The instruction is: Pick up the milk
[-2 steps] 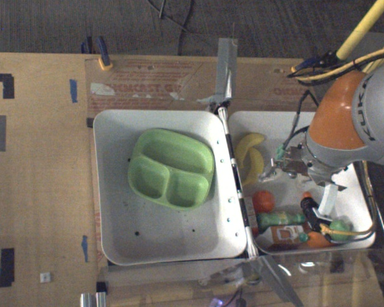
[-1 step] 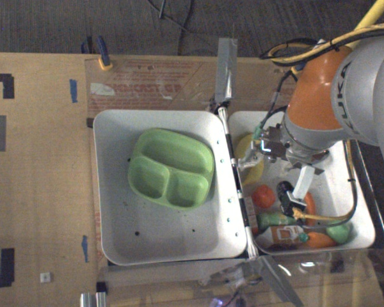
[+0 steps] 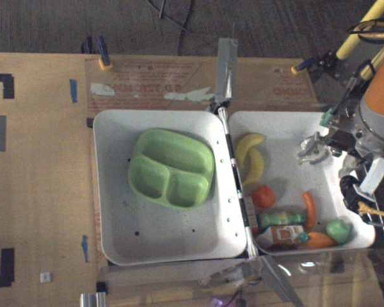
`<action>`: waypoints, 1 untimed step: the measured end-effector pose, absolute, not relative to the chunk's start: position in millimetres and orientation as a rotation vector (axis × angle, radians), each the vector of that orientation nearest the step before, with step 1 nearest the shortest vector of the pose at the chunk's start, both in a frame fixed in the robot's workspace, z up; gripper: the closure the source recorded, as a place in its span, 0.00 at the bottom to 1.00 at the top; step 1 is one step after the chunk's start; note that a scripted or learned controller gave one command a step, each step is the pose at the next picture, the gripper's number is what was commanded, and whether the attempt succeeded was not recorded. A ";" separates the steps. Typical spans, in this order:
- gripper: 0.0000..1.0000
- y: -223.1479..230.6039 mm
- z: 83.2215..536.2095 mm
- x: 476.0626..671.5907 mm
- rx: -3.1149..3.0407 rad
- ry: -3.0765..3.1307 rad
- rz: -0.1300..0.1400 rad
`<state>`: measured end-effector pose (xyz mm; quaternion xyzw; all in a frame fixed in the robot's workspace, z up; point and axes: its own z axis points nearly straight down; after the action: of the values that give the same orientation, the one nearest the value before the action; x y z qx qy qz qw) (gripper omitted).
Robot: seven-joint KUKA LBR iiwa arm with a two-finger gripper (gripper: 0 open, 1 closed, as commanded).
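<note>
White boxy milk carton (image 3: 283, 235) lies flat; metallic end effector (image 3: 312, 149) hovers spread, unladen

We list by colour. White: both bins, left bin (image 3: 115, 235) and right bin (image 3: 288, 130). Light green: divided plate (image 3: 171, 168). Yellow: banana (image 3: 251, 155). Red: tomato (image 3: 263, 196). Orange: two carrots (image 3: 309, 208) and (image 3: 318, 240). Green: a small rounded item (image 3: 338, 230); a bottle (image 3: 280, 219) with an orange label. White with an orange-brown print: milk carton (image 3: 283, 236). Tan: bench (image 3: 38, 171), with blue tape marks.
</note>
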<state>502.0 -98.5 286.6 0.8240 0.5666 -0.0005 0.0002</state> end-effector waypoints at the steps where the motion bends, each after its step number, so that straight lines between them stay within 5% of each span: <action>1: 0.00 -92.5 103.1 478.8 2.501 1.903 -0.001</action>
<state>478.8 -92.5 103.1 0.7958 0.6055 -0.0004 -0.0005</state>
